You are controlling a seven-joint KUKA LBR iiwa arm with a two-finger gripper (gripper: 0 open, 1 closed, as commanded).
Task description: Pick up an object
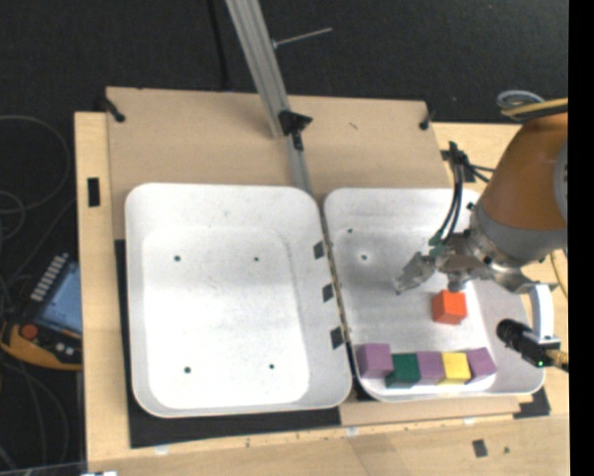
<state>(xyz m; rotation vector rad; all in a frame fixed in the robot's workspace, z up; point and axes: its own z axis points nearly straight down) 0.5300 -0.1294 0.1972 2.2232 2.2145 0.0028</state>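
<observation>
Gripper (437,269) poised above small orange block (449,307), finger spread impossible to tell; needed centring squarely over it, descending straight.

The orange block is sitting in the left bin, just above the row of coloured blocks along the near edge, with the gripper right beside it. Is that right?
Not quite. The orange block lies in the right bin, not the left one. The rest holds: the camera view shows it just above the row of coloured blocks along the near edge, with the gripper right beside it.
</observation>
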